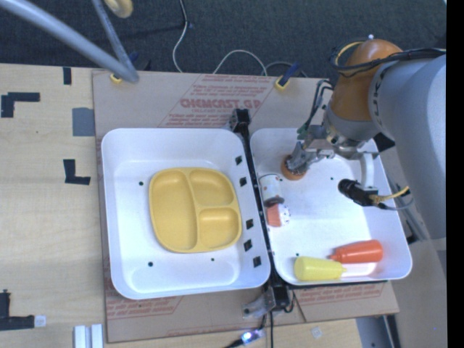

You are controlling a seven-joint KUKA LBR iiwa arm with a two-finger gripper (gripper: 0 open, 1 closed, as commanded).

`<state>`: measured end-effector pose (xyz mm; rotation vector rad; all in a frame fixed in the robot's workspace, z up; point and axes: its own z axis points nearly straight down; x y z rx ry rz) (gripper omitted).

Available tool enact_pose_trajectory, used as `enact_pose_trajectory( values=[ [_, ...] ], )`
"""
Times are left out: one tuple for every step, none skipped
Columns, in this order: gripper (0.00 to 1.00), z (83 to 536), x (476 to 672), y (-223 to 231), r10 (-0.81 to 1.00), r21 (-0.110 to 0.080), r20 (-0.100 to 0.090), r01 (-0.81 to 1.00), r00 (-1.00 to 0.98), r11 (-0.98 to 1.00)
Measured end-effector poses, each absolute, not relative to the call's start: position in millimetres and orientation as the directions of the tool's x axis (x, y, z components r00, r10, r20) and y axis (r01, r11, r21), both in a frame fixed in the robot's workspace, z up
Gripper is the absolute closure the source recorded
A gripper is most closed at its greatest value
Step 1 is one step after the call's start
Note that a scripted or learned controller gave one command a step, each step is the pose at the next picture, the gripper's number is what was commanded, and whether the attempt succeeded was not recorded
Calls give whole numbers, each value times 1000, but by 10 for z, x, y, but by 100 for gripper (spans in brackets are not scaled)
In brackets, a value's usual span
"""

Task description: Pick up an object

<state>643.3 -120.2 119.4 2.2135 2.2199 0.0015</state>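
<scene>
Gripper [301, 159] down in the far part of the shallow white right-hand bin [326, 223], its tip right at a small brown round object [292, 172] on the bin floor. Contact or a hair above: cannot tell. Whether the gripper is spread or closed is also hidden, since the wrist hardware covers it from this angle. Nothing visibly held.

The grey arm with its orange band [359, 85] enters from the right and hides that bin's far right corner and part of its right wall.

Other items in the right bin:
- a small white cylindrical piece [270, 187] close to the seam between the bins, too small to identify
- a small orange-and-white item [274, 214] just beside it, towards the camera, shape unclear
- a pale yellow rounded plastic object [317, 268] near the front wall
- an orange-red elongated object [357, 252] just beside the yellow one, on its right, lying partly over a white piece [365, 270] of which only a strip shows

All four are well apart from the gripper.

The shallow white left-hand bin [130, 165] holds a yellow three-compartment plastic plate [194, 209], flat and near the centre.

Both bins sit on a brown cardboard sheet [210, 104] with red lettering, partly covered by the bins and only partly readable.
</scene>
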Motion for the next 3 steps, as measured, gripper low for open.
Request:
enact_pose_trajectory(
  values=[
    [100, 1826, 6430, -1209, 1000, 3, 0, 1000, -1, 1],
    [100, 2013, 6434, -1204, 1000, 1, 0, 1000, -1, 1],
    [100, 2027, 6210, -678, 1000, -3, 1, 1000, -4, 4]
  ],
)
